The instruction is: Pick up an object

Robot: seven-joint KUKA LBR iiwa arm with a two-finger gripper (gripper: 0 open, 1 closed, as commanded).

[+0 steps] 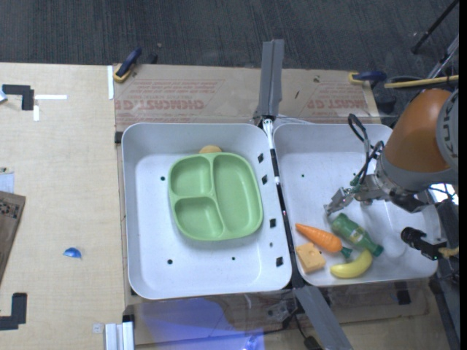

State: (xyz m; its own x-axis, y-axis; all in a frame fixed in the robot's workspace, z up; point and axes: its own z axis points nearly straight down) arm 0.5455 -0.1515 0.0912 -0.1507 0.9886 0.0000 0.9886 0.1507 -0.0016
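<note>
In the right bin, near its front, lie a green bottle, an orange carrot, a yellow cheese wedge and a yellow banana, all close together. My gripper hangs low over the right bin, just up and left of the green bottle's top end. Nothing shows in its grasp. The grey arm with its orange band comes in from the right above it.
The left bin holds a green divided plate with a small yellowish object peeking out behind its far edge. A grey divider bar stands between the bins at the back. Cardboard lies beyond them.
</note>
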